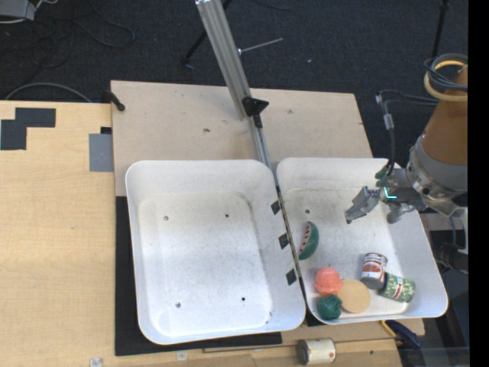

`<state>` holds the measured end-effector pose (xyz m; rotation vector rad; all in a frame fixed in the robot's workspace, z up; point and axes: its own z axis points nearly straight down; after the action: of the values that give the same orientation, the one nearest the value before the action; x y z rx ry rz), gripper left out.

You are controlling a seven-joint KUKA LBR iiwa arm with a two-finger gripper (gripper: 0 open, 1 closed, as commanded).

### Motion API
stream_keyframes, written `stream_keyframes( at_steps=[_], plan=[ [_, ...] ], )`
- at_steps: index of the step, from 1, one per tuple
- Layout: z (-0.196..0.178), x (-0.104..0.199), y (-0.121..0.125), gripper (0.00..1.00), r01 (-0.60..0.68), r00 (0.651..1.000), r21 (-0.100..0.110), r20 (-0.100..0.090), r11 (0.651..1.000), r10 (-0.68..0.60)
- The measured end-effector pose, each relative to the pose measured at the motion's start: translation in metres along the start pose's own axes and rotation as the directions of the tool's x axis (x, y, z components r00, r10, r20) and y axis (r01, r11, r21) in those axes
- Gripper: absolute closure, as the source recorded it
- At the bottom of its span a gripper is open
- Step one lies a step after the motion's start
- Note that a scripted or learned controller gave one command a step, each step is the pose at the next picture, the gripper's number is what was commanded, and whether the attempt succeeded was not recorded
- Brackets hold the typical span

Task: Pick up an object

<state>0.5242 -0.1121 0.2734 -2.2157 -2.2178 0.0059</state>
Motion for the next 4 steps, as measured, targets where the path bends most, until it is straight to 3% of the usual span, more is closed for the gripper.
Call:
stream_keyframes(
  at_steps=[1,4],
  plan=[
    [-0.002,-0.001,0.0,0.0,-0.004,1.0,-0.005,0.001,1.0,0.004],
    [0.159,0.013,0.006,0.0,-0.002,1.0,0.001,0.0,1.0,0.002]
  ],
)
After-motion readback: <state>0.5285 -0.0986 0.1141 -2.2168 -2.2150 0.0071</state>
